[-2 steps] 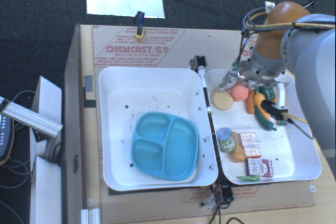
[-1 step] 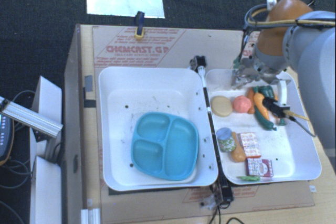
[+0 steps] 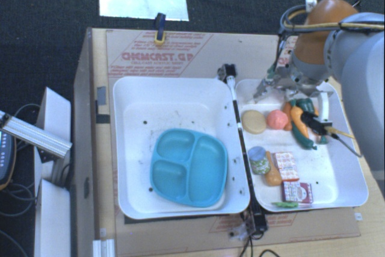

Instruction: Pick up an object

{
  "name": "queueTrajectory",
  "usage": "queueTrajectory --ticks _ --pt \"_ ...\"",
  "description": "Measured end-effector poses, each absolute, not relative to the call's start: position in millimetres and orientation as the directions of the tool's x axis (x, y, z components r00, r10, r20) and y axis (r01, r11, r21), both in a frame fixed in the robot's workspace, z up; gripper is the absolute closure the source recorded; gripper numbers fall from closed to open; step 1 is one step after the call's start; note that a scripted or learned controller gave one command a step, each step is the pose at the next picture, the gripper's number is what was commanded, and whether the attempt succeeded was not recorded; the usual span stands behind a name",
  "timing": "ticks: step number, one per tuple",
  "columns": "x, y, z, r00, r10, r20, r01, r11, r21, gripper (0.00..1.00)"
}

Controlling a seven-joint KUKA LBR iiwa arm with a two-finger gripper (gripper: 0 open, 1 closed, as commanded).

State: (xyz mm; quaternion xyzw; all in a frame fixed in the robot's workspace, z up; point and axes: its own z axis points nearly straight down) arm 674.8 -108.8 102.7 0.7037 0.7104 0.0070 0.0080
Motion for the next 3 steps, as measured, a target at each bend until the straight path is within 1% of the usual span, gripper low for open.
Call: queueTrajectory --ticks 1,2,3 --pt "669.2 -173.1 150.8 -0.002 1.0 -0.003 1.0 0.002 0.005 0.0" --pt "655.1 -182.0 102.3 -0.004 1.0 -0.002 1.0 0.004 0.004 0.0" --pt "587.2 -169.7 84.0 -0.001 1.0 0.0 1.0 0.001 0.0 0.0"
